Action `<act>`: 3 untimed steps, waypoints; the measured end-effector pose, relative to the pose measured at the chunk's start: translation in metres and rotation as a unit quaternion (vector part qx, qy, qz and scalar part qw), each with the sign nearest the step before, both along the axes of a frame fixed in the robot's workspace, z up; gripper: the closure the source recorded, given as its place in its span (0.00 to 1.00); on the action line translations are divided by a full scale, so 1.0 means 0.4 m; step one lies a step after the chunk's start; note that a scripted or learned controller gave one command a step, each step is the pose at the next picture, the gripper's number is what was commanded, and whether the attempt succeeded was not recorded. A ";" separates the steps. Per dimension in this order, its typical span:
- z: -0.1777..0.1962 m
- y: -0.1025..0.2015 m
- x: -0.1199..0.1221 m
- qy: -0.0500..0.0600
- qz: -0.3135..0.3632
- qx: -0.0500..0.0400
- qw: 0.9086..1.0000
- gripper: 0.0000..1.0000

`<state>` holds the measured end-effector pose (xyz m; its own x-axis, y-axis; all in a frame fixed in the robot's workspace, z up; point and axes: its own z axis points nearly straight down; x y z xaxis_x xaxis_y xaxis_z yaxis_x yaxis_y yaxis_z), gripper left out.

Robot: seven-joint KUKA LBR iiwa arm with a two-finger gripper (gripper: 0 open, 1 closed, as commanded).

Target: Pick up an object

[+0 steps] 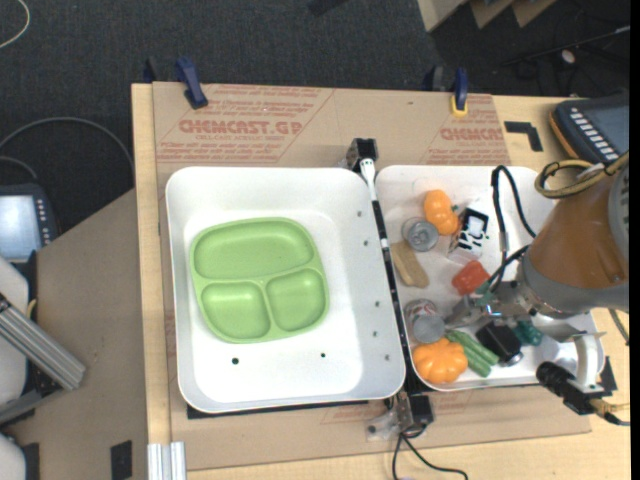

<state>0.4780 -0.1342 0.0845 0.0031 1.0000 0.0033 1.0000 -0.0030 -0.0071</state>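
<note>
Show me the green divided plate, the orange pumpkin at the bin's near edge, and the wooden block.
green divided plate [259, 278], camera view, centre ridge
orange pumpkin [439, 361], camera view, top
wooden block [407, 265], camera view, middle

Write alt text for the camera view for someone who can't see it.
A grey robot arm reaches from the right over the right bin, its claw low among small toys, including two orange pieces. The left bin holds a green divided plate.
</note>
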 end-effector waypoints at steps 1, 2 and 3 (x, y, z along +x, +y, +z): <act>0.001 0.069 0.173 -0.006 0.004 -0.002 1.000 0.00; 0.002 0.067 0.362 -0.007 0.003 -0.003 1.000 0.00; 0.001 0.065 0.353 -0.004 0.002 -0.002 1.000 0.00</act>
<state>0.6192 -0.1080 0.0849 -0.0014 1.0000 -0.0007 1.0000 0.0014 0.0004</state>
